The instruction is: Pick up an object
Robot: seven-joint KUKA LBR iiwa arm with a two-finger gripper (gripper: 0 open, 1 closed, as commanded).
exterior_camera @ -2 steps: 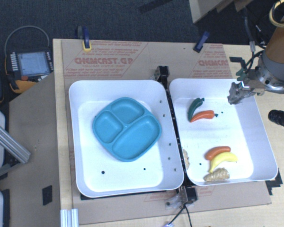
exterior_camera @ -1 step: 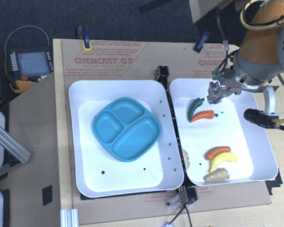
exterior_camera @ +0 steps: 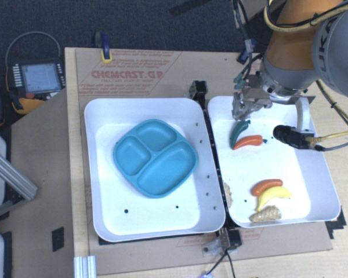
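From my feed the gripper hangs over the top of the right bin, right above a green pepper with a red sausage-looking thing touching it. Can't tell how wide the gripper's set, honestly. An orange piece, a banana and a beige lump sit well apart near the front. Left bin has a blue divided plate, all on a cardboard-topped bench, with dark carpet behind
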